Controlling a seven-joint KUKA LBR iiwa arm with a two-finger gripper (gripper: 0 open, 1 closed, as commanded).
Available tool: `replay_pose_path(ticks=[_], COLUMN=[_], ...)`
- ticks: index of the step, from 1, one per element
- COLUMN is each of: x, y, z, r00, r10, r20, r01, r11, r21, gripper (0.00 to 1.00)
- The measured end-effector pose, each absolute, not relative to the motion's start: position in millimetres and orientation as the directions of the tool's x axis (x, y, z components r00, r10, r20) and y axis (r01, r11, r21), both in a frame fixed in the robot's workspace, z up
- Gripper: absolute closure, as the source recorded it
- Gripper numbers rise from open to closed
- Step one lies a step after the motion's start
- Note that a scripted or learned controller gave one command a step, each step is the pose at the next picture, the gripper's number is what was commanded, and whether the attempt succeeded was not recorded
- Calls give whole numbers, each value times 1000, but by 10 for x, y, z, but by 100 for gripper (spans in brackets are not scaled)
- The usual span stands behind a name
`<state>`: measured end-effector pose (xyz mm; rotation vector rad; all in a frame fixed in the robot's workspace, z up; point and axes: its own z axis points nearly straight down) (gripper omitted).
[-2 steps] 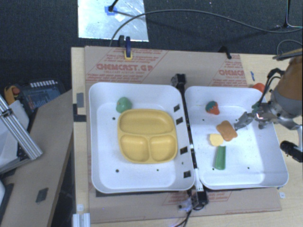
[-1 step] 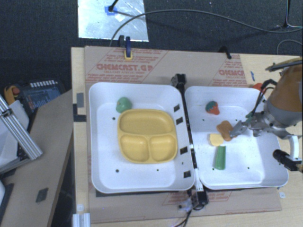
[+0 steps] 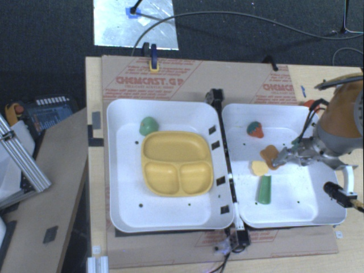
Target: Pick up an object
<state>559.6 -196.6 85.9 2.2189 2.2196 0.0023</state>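
Observation:
The right bin [image 3: 296,209] holds several small objects. A red and green strawberry-like piece [image 3: 255,129] lies near its back left. A brown piece [image 3: 267,152] sits mid-left, with a flat yellow piece [image 3: 259,168] just in front of it. A green stick [image 3: 264,189] lies further forward, pointing front to back. My gripper [image 3: 280,159] reaches in from the right and is low in the bin, its tip right beside the brown piece's right edge. Whether it touches or holds that piece is too blurred to tell.
The left bin [image 3: 122,209] carries a yellow divided tray [image 3: 175,162] and a green round object [image 3: 149,125] behind it. A black divider [image 3: 223,152] with clips runs between the bins. The arm's orange-banded wrist [image 3: 341,118] hangs over the right bin's right side.

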Motion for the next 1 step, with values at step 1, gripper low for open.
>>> replay_pose_path(ticks=[1], x=[5614], y=[-1966], z=[985], r00=[-1], r10=[1000], r20=[-2], r01=[1000], r11=[1], r21=[8], gripper=[100])
